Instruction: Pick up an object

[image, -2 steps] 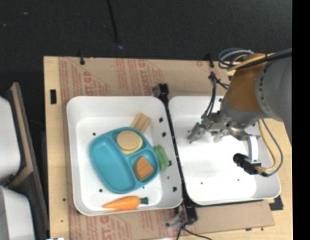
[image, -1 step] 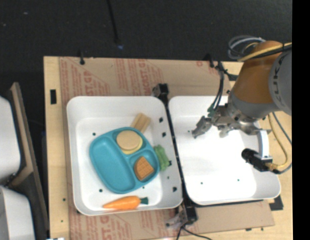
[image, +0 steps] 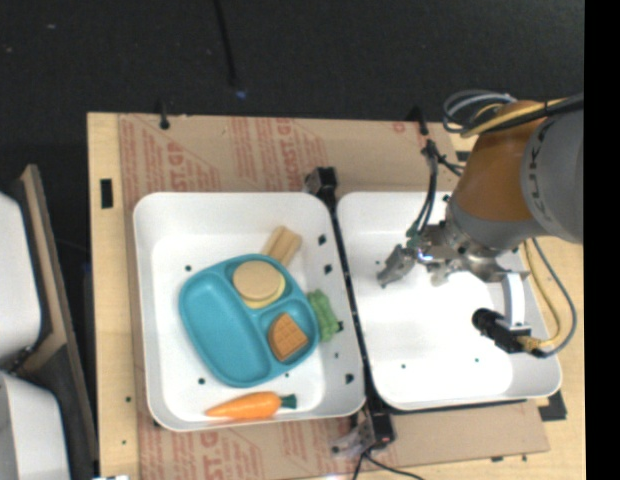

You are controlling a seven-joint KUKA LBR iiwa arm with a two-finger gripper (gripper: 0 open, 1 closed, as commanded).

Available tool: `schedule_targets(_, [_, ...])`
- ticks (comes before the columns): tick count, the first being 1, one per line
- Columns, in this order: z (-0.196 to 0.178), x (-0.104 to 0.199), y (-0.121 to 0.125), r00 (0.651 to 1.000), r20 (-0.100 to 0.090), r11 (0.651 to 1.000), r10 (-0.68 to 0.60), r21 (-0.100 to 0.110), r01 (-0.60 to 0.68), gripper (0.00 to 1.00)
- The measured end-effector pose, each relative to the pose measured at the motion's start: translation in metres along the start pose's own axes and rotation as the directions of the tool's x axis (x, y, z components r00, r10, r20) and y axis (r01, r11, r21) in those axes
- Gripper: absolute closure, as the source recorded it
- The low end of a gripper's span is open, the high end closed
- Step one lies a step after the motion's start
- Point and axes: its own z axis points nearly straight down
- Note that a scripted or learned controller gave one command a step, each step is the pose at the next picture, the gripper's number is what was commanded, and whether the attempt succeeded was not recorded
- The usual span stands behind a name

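The gripper (image: 415, 263) hangs open with nothing in it over the right bin (image: 440, 378); the toys sit in the left bin (image: 150, 268).

You have two white bins on the bench — the left bin (image: 150, 298) and the right bin (image: 440, 383), side by side. Taking the left bin as your landmark, you count one blue divided tray (image: 222, 336) inside it, with one round tan biscuit-like piece (image: 260, 281) and one brown waffle-like piece (image: 288, 336) on the tray. Just off the tray's far edge you find one tan wooden block (image: 283, 243), at its right edge one green piece (image: 323, 314), and near the bin's front wall one carrot (image: 248, 405). One arm — with one gripper (image: 418, 264) — reaches over the right bin.
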Motion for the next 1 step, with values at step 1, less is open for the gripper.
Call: schedule_targets(1, [0.0337,-0.0086,0.0046,1.000,0.000,1.000,0.000,0.000,0.000,0.00])
